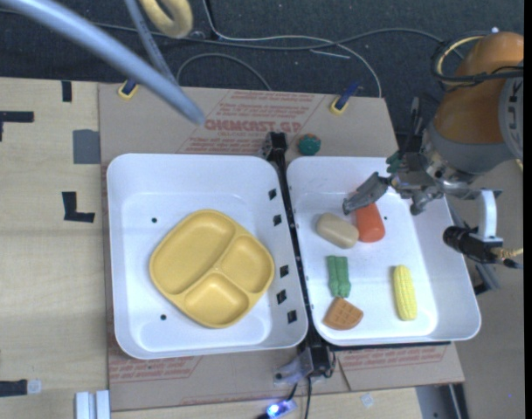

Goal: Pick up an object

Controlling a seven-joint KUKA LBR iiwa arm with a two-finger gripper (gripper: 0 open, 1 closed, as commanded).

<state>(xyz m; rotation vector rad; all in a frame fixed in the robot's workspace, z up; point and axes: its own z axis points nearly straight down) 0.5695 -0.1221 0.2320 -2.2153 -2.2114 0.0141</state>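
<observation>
**Gripper over right bin, nothing seen between the fingers**

The gripper (360, 201) is seen low over the right bin (449, 321), at its upper half. 1 dark finger (363, 195) is visible, angled down and left; the finger state cannot be told from this angle, and no object is seen clamped.

Objects, placed relative to the fingertip:
- Red-orange piece (371, 223), smooth, blocky-rounded: just below and right of the tip, seemingly touching or nearly so; contact cannot be confirmed.
- Beige oval piece (336, 230), smooth, matte, potato-like: just below and left of the tip, touching the red-orange piece's left edge.
- Green piece (338, 276), elongated, ribbed: well below the tip.
- Orange wedge (342, 314), waffle-textured surface: further below, just under the green piece.
- Yellow corn cob (404, 291), kernelled texture, lying lengthwise: below and right, apart from the rest.
- Small teal ball (310, 144): above and left of the tip, outside the bins on the cardboard sheet (248, 120).

The left bin (130, 199) holds a yellow plastic plate (212, 267), glossy, rounded, divided into 3 compartments, rotated at a slant, well left of the fingers.

Arm pose: the grey arm (475, 138) enters from the right, orange band (488, 59) at upper right, wrist bent so the gripper is pointed leftward and down into the bin.
</observation>
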